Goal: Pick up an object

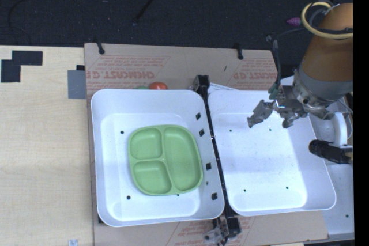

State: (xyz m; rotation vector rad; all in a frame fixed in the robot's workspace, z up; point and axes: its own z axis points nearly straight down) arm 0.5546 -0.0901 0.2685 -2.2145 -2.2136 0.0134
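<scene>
Bench bins: green plate left, gripper blurred.

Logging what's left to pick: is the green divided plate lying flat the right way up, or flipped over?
Right way up. The green plate lies flat in the left bin, its three hollow compartments facing the camera.

Behind the far rim of the left bin we see a small orange-red thing and a green sliver beside it — both mostly hidden by that rim, too little showing to name. The arm is cut off at the right edge. The gripper, over the right bin, is blurred — we cannot read its fingers.
</scene>
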